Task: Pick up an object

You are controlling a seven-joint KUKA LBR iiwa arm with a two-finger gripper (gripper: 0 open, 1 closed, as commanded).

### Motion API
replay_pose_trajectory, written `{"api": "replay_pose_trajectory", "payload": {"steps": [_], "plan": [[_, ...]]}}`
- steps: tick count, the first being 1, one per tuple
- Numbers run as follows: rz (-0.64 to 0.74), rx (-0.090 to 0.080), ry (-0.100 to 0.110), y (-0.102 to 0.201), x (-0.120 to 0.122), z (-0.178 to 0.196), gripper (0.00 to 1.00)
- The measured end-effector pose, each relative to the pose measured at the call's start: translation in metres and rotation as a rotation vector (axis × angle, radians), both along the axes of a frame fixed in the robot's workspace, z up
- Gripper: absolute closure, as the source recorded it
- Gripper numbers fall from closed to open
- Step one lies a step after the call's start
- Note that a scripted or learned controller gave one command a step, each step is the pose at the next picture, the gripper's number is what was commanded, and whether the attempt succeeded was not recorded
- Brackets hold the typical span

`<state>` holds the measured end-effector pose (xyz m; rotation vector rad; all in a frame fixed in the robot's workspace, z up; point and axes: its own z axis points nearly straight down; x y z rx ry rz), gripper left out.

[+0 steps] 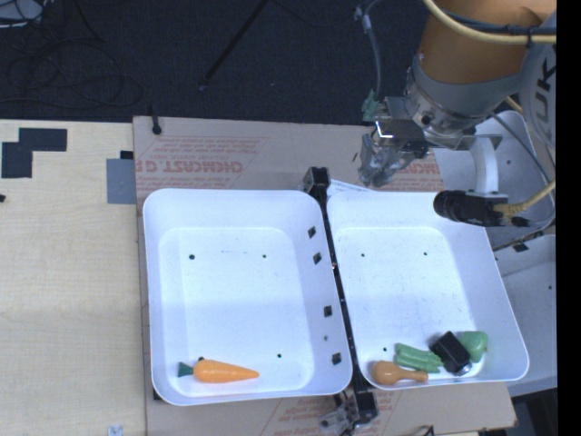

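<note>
An orange carrot (224,371) lies at the left bin's (163,271) near edge. A tan pear-shaped piece (397,373), green items (418,357) and a black block (450,351) cluster in the right bin's (505,316) near corner, well apart from the gripper (379,169) above the far rim; its grip state can't be told.

Arm (481,25) cut off by top and right edges; only wrist section visible. Gripper (379,166) small and dark against cardboard, finger state unreadable. Black object (450,351) in right bin (508,330) overlaps green items (418,357), hiding part of them; identities unclear. Clamp (349,414) at bottom edge cropped.
</note>
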<state>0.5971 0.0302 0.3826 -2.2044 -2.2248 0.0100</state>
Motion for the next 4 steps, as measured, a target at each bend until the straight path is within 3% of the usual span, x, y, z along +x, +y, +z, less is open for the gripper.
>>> {"api": "replay_pose_trajectory", "payload": {"steps": [1, 2, 3, 4], "plan": [[0.003, 0.001, -0.013, 0.103, -0.031, 0.063, 1.0], [0.0, 0.002, -0.018, 0.193, -0.026, 0.161, 1.0], [-0.012, -0.004, -0.005, 0.129, -0.075, 0.155, 1.0], [-0.006, -0.006, 0.0, 0.143, -0.116, 0.085, 1.0]]}}
